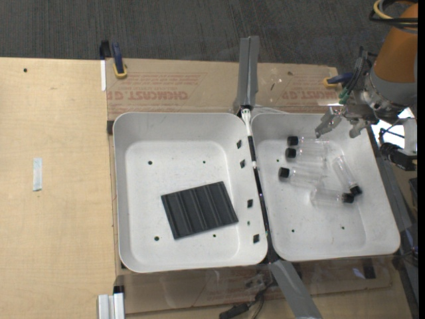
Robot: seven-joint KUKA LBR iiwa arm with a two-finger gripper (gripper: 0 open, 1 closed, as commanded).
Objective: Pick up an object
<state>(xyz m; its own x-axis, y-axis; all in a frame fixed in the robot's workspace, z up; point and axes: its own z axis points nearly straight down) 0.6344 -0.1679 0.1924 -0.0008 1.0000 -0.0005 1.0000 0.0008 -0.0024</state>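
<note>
On the table [53, 244], two shallow white bins are set side by side, seen from above at a slant. The left bin [133, 138] is occupied by a single dark grey ribbed slab [199, 209], laid flat and turned slightly askew near the bin's middle. The right bin [372, 238] is occupied by a loose cluster of clear plastic vials with black caps [319, 175], laid on their sides; three caps are seen toward the bin's left and one [351, 194] toward its right. The vials' clear bodies are hard to tell apart against the white floor.

At the upper right, the arm [397, 52] is seen, grey with an orange band above the wrist. The claw [342, 126] is held above the far right corner of the right bin, its fingers spread apart, with nothing seen between them. It is set apart from the vials, which lie nearer the bin's middle.
</note>
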